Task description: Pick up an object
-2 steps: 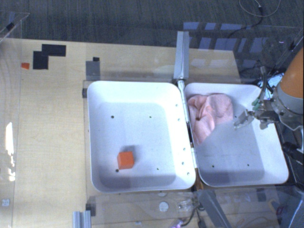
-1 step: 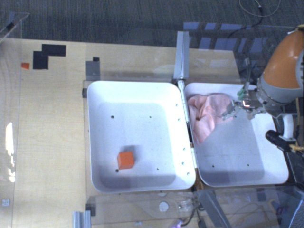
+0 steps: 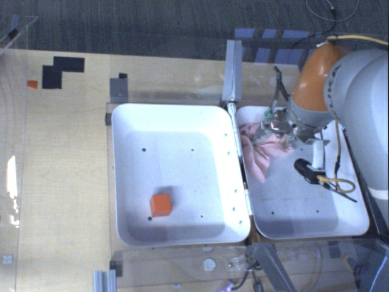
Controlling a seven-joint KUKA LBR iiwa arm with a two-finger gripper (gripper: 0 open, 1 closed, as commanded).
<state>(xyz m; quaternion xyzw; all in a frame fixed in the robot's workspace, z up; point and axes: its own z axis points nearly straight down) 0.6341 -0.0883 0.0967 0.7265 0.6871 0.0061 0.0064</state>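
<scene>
Bright, even light falls from overhead on the left shallow white plastic bin (image 3: pixel 173 132), which shows no harsh glare. A soft grey shadow pools along its near inner wall. To its left, a pale reflection streaks the light wooden bench (image 3: pixel 61 181). The picture is slightly soft throughout.

The gripper (image 3: pixel 275 128) hides the near part of the pink cloth (image 3: pixel 258 154) beneath it; its fingers are too blurred to read. The arm (image 3: pixel 358 90) behind it runs off the right edge.
</scene>
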